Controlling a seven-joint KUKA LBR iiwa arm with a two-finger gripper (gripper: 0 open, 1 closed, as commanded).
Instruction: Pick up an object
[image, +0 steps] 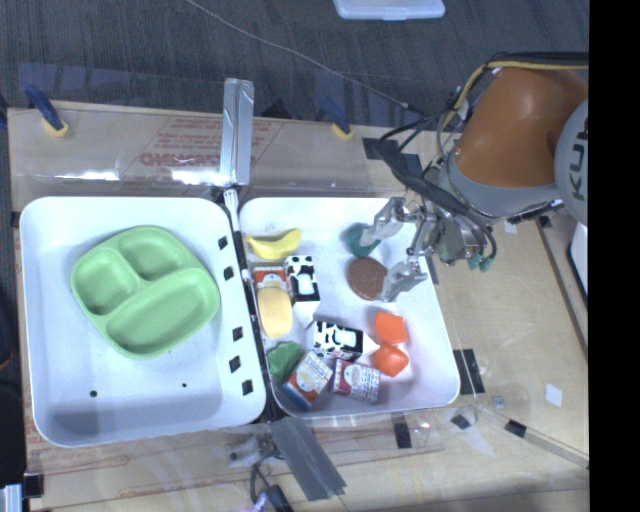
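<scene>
Setting: a robotics laboratory test cell, not a home or shop. Evidence follows. A grey industrial arm with an orange band (510, 120) and exposed cabling stands over a wooden bench (520, 350). To the left of its gripper (395, 250) sit two shallow white bins (40, 300) clamped side by side, divided by a metal bar (238, 130). The bin below the gripper holds toy food items (320, 330); the farther bin holds a green divided plate (145, 288). Black tape marks (468, 370) dot the bench. Grey carpet (120, 40) lies beyond the bench.
</scene>
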